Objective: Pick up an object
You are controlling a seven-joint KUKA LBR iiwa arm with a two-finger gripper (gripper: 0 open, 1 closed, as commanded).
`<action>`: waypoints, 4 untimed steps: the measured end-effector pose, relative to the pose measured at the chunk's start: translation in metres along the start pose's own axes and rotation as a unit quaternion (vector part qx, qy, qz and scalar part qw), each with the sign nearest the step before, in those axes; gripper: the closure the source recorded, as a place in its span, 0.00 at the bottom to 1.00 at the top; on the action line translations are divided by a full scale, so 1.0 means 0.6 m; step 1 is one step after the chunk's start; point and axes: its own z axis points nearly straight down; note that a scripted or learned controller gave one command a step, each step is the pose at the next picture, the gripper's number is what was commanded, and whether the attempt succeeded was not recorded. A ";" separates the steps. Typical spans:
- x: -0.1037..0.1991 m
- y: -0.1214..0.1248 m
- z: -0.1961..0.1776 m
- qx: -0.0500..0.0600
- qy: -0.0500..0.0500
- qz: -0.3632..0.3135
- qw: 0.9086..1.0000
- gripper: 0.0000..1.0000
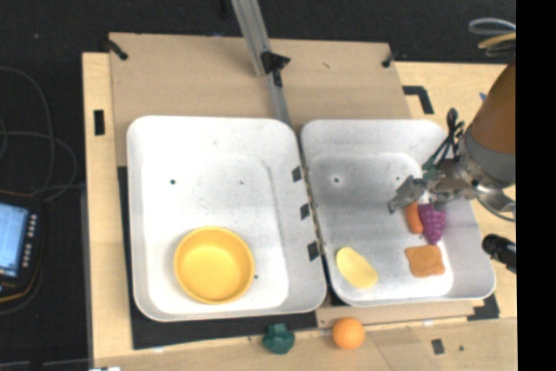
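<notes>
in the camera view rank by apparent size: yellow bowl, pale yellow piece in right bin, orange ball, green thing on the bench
1. yellow bowl
2. pale yellow piece
3. orange ball and green thing: these look about alike, too close to rank.

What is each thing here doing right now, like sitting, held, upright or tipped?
Yellow bowl: upright in the left bin.
Pale yellow piece: lying flat in the right bin.
Orange block: lying flat.
Purple grapes: beneath the gripper, grasp unclear.
Orange ball: outside the bins.
</notes>
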 end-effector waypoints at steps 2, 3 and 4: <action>-0.016 -0.007 0.097 0.003 -0.001 0.001 1.000 0.00; -0.018 -0.006 0.182 0.000 -0.001 0.002 1.000 0.00; -0.019 -0.003 0.160 -0.003 -0.001 0.004 1.000 1.00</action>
